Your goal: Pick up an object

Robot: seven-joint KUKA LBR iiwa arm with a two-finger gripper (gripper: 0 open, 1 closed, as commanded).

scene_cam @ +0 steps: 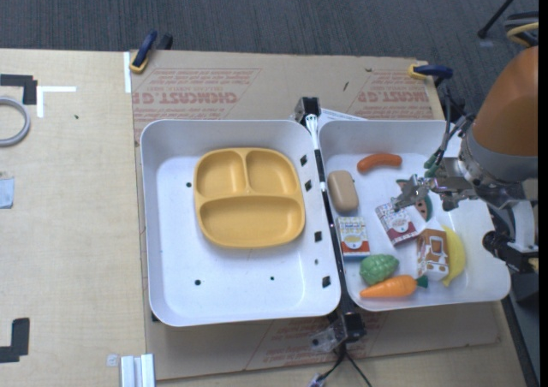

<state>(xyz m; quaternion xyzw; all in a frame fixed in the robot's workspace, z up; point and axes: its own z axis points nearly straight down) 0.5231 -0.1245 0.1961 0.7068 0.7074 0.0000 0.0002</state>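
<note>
Near edge of the right bin [479, 295]: a toy carrot [390, 288] is lying along the front wall, a green broccoli piece [378, 268] sitting just behind it. Toward the near right corner a small orange-and-white carton [432, 254] is resting beside a yellow banana [458, 257], the two touching.

Mid bin: a small white and red-blue packet [353, 235] is lying close to the left wall. Right of it a red-and-white packet [399, 224] is sitting tilted, directly beneath the gripper [414, 194]. The gripper is hanging over that packet; finger spread cannot be made out from this angle, and nothing can be seen pinched between them. The grey arm with its orange band [514, 107] is reaching in over the right wall.

Farther back: a tan bread-like piece [343, 190] is lying beside the left wall, and an orange sausage [378, 162] is lying near the far wall.

Left bin [163, 231]: a yellow divided plate [250, 198] is sitting toward the far half.

Both bins are resting on cardboard [197, 90] on the bench [68, 231].
</note>
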